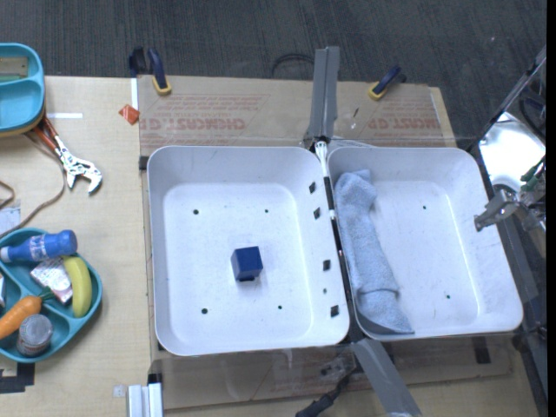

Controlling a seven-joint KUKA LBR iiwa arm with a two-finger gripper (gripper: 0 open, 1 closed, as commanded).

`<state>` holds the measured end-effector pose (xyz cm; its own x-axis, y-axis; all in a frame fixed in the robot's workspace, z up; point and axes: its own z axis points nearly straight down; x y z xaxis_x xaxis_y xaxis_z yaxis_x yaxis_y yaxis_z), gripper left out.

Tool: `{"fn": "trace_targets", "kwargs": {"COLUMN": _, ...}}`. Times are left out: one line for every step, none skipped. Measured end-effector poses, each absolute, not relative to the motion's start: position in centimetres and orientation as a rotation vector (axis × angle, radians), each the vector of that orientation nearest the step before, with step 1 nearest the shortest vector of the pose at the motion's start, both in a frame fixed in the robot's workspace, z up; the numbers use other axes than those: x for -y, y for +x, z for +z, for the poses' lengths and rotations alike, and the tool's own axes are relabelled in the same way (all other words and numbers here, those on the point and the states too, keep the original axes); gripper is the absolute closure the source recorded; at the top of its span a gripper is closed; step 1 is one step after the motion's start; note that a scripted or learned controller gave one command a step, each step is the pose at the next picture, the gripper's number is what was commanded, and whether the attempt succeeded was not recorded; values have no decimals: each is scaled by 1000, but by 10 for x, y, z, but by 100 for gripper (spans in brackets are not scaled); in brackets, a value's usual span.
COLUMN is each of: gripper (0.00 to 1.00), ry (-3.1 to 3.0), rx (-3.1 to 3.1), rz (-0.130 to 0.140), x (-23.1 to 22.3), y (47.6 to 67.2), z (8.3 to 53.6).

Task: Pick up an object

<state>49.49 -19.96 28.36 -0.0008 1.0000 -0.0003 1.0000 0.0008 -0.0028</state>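
Dark carpet [261,16] lies behind a pale table [95,233] that carries two shallow white bins side by side on a sheet of printed cardboard [226,111]. What appears to be the end effector [493,210] sits at the far right of the view, over the right rim of the right bin [434,233]; it is small and partly cut off there, and I cannot tell whether it is apart or together, nor is anything visibly held in it. Near it, toward the view's left, a grey cloth [369,250] lies lengthwise along the far side of the right bin, beside the rims where the bins meet. Well beyond the cloth from the end effector, a small blue cube [246,263] rests on the floor of the left bin [156,233], roughly at its middle and apart from every wall. Farthest from the end effector, at the table's left side, a blue divided plate [87,307] holds a banana [80,285], a bottle [39,247], a carrot [17,315] and a small can [33,335]. A wrench [78,170] lies above the plate, below a teal container [22,85]. Two clamps [155,66] [385,82] grip the cardboard's back edge.
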Motion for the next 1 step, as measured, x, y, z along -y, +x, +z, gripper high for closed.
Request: {"fn": "trace_targets", "kwargs": {"gripper": 0, "ry": -2635, "rx": 1709, "rz": 5, "x": 205, "y": 522, "z": 275}}
